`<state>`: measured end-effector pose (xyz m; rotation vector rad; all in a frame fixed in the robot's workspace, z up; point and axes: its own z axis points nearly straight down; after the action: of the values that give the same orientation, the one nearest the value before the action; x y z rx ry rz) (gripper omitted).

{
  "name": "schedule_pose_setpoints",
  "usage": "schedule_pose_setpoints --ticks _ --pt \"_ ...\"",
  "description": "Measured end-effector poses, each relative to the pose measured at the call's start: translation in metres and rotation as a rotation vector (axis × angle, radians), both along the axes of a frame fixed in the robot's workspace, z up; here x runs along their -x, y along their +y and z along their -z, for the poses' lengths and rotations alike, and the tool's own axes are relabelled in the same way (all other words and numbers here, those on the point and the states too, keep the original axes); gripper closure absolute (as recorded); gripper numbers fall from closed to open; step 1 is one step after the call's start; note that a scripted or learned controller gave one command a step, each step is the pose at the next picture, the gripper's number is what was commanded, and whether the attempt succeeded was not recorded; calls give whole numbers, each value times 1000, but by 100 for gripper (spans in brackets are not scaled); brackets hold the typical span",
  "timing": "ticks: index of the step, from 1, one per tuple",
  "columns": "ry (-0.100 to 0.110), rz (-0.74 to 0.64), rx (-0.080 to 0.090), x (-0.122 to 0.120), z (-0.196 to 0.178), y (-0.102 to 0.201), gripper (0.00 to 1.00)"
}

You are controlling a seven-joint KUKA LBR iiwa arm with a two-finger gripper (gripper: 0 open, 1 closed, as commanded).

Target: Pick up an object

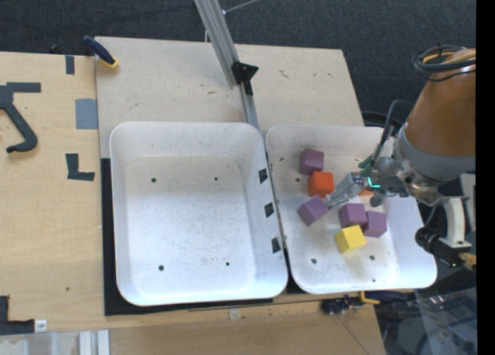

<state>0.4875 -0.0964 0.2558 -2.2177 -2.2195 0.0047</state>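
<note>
Right bin (402,268) contents: 4 purple blocks, 1 orange block (321,183), 1 yellow block (349,238). Purples: top one (311,161), lower-left one (312,210), middle one (353,213), right one (377,223). Left bin (124,191): white, dark specks. Gripper (340,195) sits low among the orange and purple blocks; can't tell how wide it is or if it has anything. Arm hides the bin's right rim.
</note>
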Motion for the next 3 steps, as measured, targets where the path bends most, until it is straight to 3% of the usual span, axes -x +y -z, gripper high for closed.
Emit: schedule_pose_setpoints --ticks 1,3 --pt "-4 -1 0 -1 -2 0 0" --pt "3 0 0 2 106 1 0"
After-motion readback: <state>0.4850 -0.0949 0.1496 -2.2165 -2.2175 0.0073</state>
